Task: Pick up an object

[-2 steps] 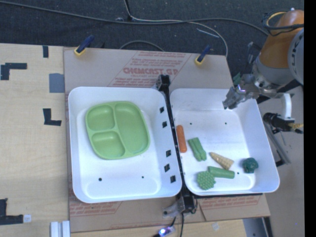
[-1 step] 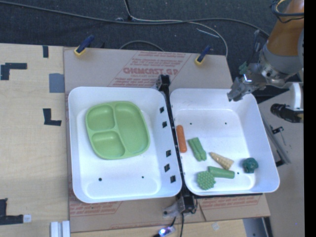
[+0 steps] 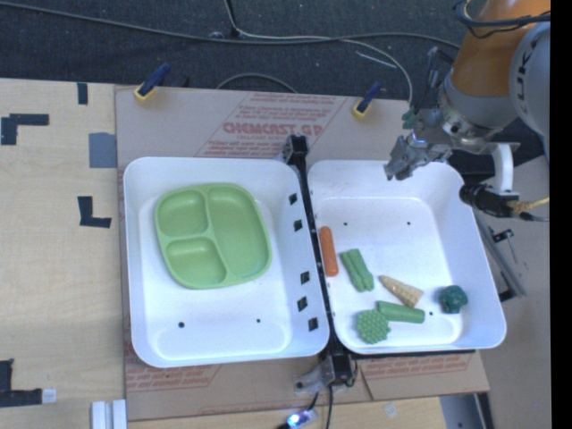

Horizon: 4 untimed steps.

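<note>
Claw (image 3: 404, 166) hovers over right bin's (image 3: 429, 213) back rim.

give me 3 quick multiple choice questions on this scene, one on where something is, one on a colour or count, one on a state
1. Where does the green divided plate lie?
A. in the left bin
B. in the right bin
C. on the cardboard

2. What colour is the carrot-shaped toy by the divider?
A. blue
B. orange
C. white

3. Where is the tool relative to the toys?
A. resting on the green brush-like toy
B. pressed on the plate
C. over the far rim of the right bin, apart from them

Answers: 1 A, the plate fills the left bin. 2 B, it is plainly orange. 3 C, the toys lie along the near side, none touched.
</note>
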Tool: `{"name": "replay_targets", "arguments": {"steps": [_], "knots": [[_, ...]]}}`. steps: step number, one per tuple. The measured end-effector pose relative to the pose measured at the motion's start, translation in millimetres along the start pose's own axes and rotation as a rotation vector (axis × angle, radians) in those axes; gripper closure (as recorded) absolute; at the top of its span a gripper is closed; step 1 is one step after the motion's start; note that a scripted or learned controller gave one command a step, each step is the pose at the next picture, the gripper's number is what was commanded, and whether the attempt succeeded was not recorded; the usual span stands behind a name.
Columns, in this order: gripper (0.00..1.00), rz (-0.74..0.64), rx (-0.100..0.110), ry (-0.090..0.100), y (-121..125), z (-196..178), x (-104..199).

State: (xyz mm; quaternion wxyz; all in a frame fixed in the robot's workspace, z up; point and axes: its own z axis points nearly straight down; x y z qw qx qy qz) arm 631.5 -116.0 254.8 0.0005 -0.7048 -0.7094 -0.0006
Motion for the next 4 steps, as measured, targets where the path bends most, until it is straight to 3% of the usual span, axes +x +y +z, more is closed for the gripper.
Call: {"name": "replay_targets", "arguments": {"steps": [4], "knots": [[1.0,0.0,0.002,0.0,1.4,16.2,200.3]]}}
